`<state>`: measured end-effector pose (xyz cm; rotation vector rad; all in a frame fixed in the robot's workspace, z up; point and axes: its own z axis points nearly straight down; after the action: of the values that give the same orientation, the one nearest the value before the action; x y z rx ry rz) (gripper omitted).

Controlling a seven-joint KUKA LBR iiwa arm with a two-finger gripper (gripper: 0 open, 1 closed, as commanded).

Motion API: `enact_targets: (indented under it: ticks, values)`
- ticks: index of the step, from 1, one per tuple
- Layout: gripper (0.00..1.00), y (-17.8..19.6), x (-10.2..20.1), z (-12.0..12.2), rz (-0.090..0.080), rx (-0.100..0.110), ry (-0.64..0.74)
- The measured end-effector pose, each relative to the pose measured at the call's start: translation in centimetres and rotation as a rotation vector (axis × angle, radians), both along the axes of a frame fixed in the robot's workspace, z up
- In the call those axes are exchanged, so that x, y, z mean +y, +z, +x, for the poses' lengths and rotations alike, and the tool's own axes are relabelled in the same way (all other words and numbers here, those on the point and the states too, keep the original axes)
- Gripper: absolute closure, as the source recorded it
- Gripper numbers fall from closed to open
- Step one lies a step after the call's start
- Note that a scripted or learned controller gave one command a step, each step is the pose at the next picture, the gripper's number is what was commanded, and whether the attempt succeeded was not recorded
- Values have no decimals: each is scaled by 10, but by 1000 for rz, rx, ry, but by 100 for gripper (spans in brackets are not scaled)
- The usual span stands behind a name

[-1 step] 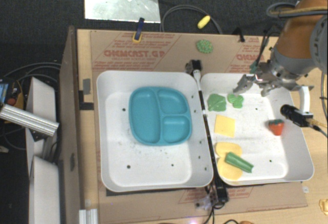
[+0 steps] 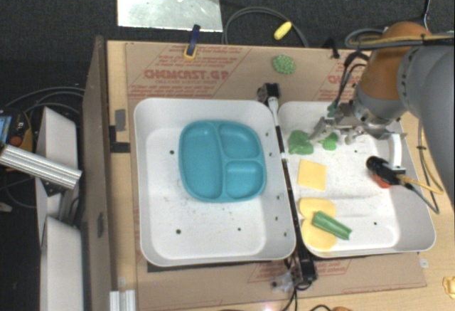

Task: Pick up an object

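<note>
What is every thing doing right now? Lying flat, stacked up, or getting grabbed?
Blue divided plate: flat, right side up, in the left bin.
Yellow square slice: flat in the right bin, by itself.
Yellow round piece: flat, partly under the green stick.
Green stick: lying on the yellow round piece.
Leafy green piece: resting loose beside the gripper.
Small green piece: lying right by the gripper, grip unclear.

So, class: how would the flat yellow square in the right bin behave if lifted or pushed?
The yellow square looks thin, so probably light and perhaps bendy. Lying flat on the bin floor, it likely slides rather than rolls, and offers little edge to grip.
</note>
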<state>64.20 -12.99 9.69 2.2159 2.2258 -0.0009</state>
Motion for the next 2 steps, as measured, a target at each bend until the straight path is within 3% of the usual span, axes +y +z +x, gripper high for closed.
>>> enact_targets:
  ticks: [1, 2]
  values:
    - [0, -12, -15, 28, 0, -5, 1]
    - [0, -12, -17, 17, 0, -2, -3]
